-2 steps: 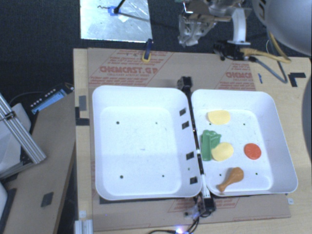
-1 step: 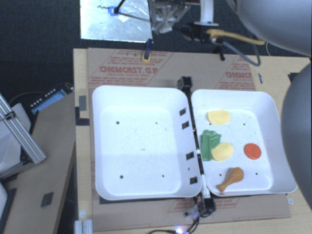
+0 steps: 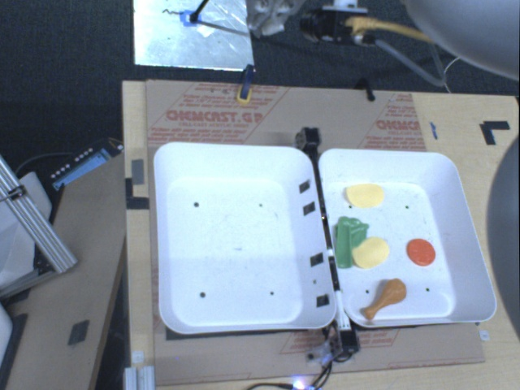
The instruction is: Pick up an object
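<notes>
In the camera view you see two shallow white bins side by side on the bench, meeting along a seam near the frame's centre. The left bin point(image 3: 236, 234) shows you bare white floor with a few small dark dots. The right bin point(image 3: 467, 218) holds five items: a pale yellow disc point(image 3: 365, 195) toward its upper middle, a green piece point(image 3: 349, 239) against its left wall, a second yellow piece point(image 3: 371, 253) touching the green one on its right, an orange-red round piece point(image 3: 421, 253) further right and apart, and a tan drumstick shape point(image 3: 384, 297) lying tilted near the lower edge. Grey arm point(image 3: 467, 15) parts sit at the upper right of the frame and along the right edge; you cannot tell the gripper's state.
</notes>
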### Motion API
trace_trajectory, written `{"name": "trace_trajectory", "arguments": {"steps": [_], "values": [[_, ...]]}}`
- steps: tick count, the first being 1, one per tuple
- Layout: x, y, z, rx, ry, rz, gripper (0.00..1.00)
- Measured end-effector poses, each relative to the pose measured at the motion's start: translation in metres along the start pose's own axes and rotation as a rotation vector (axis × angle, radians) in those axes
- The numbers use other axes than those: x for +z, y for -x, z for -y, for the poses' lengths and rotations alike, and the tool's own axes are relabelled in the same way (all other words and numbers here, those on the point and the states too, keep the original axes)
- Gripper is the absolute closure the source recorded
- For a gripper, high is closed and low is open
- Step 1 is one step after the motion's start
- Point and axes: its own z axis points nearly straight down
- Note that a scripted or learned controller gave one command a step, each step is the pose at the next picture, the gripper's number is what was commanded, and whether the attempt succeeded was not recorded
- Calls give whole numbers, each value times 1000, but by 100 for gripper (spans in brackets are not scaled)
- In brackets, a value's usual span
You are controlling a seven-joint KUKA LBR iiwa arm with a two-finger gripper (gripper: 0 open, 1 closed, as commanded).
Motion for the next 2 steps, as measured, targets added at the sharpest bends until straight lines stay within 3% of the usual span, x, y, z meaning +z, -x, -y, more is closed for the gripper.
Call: {"name": "trace_trajectory", "arguments": {"steps": [2], "values": [[4,-12,-7,2,-5,3,100]]}}
